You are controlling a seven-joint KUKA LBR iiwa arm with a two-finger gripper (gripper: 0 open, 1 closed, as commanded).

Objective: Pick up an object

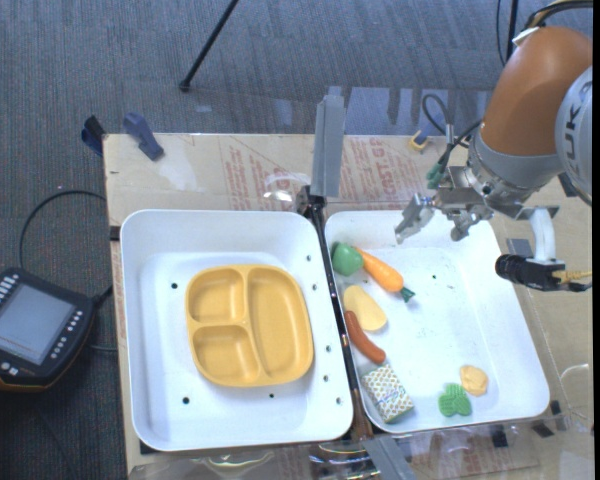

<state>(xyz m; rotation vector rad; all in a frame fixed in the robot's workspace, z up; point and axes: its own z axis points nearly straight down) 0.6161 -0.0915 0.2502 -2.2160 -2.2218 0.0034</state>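
Item for you: carrot (383,271), orange, tapered, green stem end, lay slantwise in the right bin (500,313) beside a green pepper (347,259). Gripper (438,221) hung above, fingers spread, holding nothing.

We see the gripper (438,220) open above the right bin (500,328), near the carrot (383,271); a yellow tray (250,324) fills the left bin (150,318).

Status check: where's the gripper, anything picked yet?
Gripper open, above right bin's far edge, holding nothing. Nearest: carrot. Nothing picked. Path clear.
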